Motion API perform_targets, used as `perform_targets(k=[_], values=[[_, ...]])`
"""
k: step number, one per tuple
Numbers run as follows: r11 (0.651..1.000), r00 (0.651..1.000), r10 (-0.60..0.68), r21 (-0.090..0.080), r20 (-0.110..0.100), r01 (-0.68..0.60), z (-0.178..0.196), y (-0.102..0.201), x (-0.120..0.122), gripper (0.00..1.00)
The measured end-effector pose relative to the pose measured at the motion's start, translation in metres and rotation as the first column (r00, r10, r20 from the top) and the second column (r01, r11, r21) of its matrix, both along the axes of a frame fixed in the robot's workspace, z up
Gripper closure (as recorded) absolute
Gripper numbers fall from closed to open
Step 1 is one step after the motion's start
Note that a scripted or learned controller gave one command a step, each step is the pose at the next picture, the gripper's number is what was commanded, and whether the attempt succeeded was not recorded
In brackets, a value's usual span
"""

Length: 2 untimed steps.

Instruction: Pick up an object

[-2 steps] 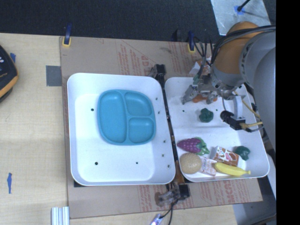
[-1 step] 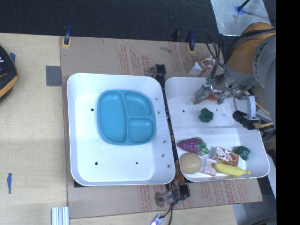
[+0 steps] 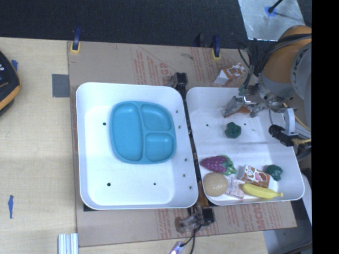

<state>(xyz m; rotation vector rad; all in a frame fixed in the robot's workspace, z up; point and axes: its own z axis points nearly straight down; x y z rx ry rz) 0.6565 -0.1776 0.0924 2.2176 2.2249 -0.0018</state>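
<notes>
pale wood surface (image 3: 37,142) carries two white bins; the right bin (image 3: 212,97) holds the toys. the tool (image 3: 241,106) hangs over that bin's far right corner, whether apart or together i cannot tell. the dark green lump (image 3: 232,130) lies just nearward of it (roundish, no clear long axis or pointing direction), well apart from the near-edge cluster around the banana (image 3: 262,192).
</notes>
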Motion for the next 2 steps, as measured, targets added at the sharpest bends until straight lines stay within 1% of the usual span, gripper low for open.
perform_targets(k=[1,2], values=[[1.0,1.0,0.002,0.0,-0.004,-0.002,-0.001,0.04,-0.044,0.0],[1.0,1.0,0.004,-0.001,-0.005,-0.004,0.01,0.038,-0.043,1.0]])
